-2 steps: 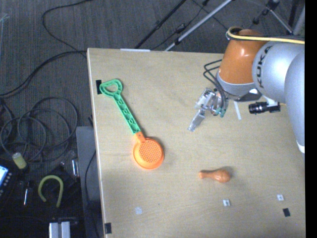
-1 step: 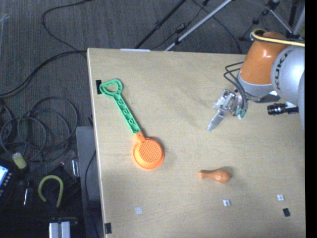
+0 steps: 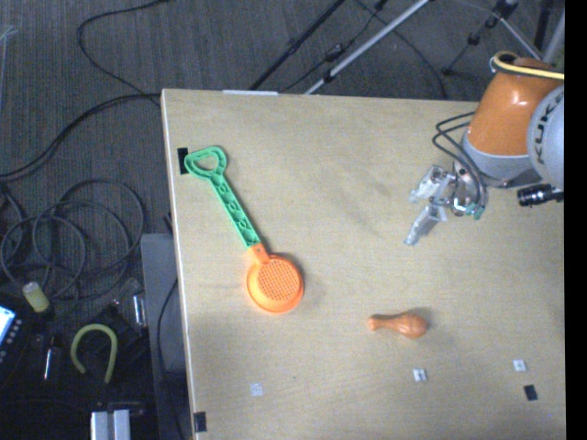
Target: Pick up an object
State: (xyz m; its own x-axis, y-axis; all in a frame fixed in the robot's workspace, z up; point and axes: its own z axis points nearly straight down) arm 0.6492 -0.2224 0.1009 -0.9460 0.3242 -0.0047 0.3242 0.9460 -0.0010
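Note:
A toy strainer lies on the left part of the tan benchtop; its green handle runs up-left from its round orange head. A small orange drumstick-shaped object rests lower down, right of centre. My gripper hangs at the right, above the drumstick object and well apart from it. It points left and its silver fingers are spread, with nothing between them. The orange band of the arm sits behind it.
Small square markers dot the lower right of the benchtop. The bench's left edge drops to a floor strewn with cables. Tripod legs stand beyond the far edge.

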